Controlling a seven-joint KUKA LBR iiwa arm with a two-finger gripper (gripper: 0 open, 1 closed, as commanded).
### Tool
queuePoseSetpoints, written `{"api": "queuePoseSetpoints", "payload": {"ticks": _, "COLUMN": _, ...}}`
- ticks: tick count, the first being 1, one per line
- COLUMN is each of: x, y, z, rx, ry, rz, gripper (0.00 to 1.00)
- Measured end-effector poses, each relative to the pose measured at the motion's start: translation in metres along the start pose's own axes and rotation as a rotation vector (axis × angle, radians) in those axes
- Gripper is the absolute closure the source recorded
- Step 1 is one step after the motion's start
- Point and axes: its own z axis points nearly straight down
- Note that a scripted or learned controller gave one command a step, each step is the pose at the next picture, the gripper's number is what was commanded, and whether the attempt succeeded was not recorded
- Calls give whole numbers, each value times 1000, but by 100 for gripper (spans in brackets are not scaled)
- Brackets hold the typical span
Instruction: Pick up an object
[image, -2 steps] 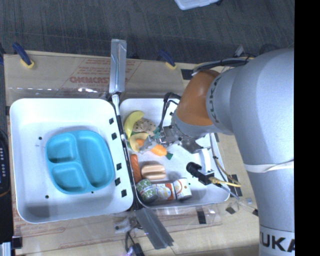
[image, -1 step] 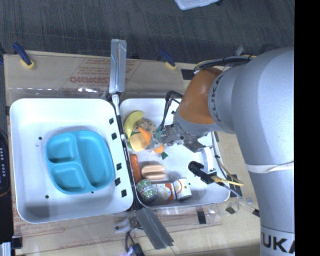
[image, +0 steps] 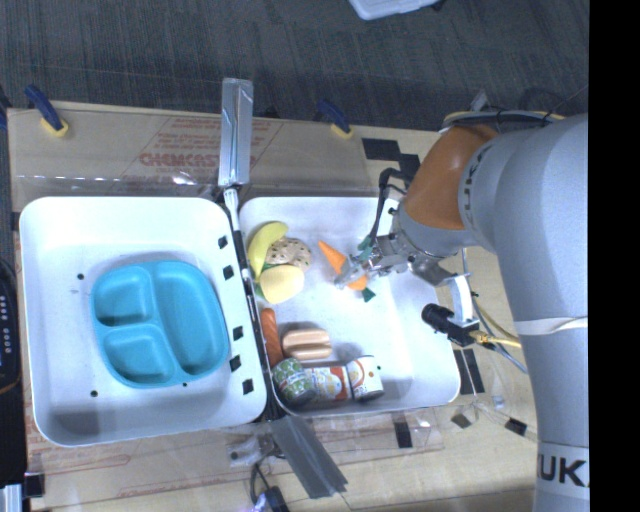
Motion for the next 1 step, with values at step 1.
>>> {"api": "queuePoseSetpoints", "payload": {"ticks": 1, "x": 56, "y": 55, "z": -82, "rx": -9, "ry": 1, "rz": -48, "gripper": 100}}
